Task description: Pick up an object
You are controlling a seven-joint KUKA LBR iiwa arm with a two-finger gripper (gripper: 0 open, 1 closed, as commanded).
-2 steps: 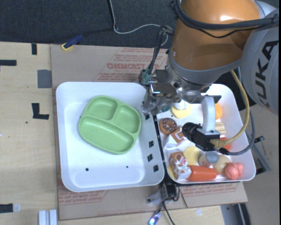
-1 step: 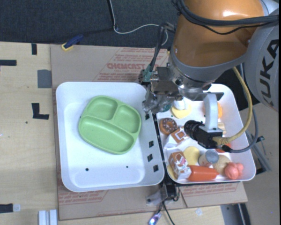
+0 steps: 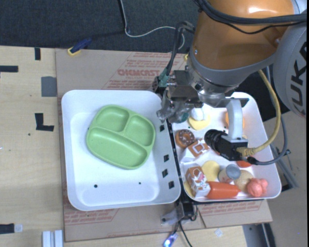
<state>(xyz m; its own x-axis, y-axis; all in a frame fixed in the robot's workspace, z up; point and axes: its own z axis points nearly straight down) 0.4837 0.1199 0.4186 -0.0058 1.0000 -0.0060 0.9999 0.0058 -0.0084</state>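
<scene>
**Gripper hanging over the toy food**

Cardboard-covered bench [image 3: 92, 68] is bearing two bins. I cannot tell the gripper [image 3: 176, 109] state; it is hovering at the right bin [image 3: 262, 118] top-left corner. Just below, the small doughnut [image 3: 185, 137] is lying, probably light, stiff plastic; pinching across its sides seems safest.

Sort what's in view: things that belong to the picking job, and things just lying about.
For the job: gripper; right bin; toy food in it: doughnut, carrot, banana.

Lying about: green plate; left bin; cardboard sheet; blue clip.
</scene>
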